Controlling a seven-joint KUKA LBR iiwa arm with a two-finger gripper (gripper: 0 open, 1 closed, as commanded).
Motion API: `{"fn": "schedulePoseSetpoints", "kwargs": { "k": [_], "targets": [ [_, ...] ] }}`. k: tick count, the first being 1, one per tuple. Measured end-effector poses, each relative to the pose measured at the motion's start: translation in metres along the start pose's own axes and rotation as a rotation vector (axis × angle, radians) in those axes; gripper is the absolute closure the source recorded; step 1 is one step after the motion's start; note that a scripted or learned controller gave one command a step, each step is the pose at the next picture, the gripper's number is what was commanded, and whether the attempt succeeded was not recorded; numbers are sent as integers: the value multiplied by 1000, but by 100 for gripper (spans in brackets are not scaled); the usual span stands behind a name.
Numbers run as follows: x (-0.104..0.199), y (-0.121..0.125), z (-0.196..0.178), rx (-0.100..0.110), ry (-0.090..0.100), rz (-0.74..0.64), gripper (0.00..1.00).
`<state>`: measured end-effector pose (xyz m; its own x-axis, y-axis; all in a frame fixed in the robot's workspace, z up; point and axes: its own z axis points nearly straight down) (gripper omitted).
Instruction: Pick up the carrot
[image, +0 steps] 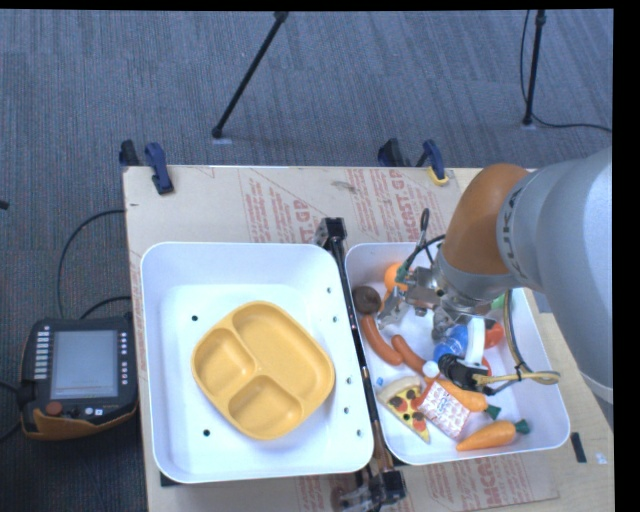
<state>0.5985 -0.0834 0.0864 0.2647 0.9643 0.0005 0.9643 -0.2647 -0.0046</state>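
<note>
From my screen, the gripper (425, 300) sits low over the far part of the right bin (548, 352), and I cannot tell how it is set, because the wrist and cables crowd that spot. Right around it lie a brown round piece (366, 297), something orange (394, 275) just behind it, and two sausages (392, 346) laid slantwise below. A blue bottle (452, 341) lies beside the wrist.

The carrot (489, 436) I am after rests well apart from the hand, along the near edge of the same bin, its green top pointing right. A second, smaller orange piece (470, 399) lies just above it, touching a red-and-white packet (441, 409), with a pizza slice (408, 404) to the left.

My worry is the clutter: the hand could close on the wrong orange thing, or graze the packet and nudge the carrot against the wall, where a finger has little room to get behind it. The left bin (160, 300) holds a yellow divided plate (262, 369), out of the way.
</note>
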Motion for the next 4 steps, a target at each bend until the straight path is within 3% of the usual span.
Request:
{"fn": "schedulePoseSetpoints", "kwargs": {
  "k": [1,2,3,4],
  "targets": [
    [2,46,0,-1,0,352,0],
    [2,46,-9,3,0,348,100],
    [-47,9,0,1,0,311,100],
    [-47,9,0,0,0,311,0]
  ]
}}
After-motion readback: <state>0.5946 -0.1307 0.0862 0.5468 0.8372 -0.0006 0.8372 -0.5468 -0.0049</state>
